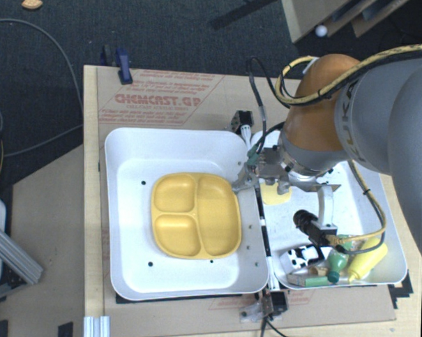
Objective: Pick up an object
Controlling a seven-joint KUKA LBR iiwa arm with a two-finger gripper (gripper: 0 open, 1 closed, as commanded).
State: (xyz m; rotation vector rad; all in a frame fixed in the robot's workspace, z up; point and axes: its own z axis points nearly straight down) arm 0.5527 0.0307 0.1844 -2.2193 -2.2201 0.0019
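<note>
My gripper hangs over the near-left part of the right bin, close to the wall between the two bins. Just below it a pale yellow object peeks out, partly covered by the gripper body. Whether it is held is hidden. A yellow divided plate lies flat in the middle of the left bin. In the right bin's front corner lie a black-and-white object, a green object and a yellow banana-like object, bunched together.
The grey arm with its orange band covers much of the right bin's back. A brownish flat item lies at the right bin's front wall. A blue clip sits on the cardboard behind the left bin.
</note>
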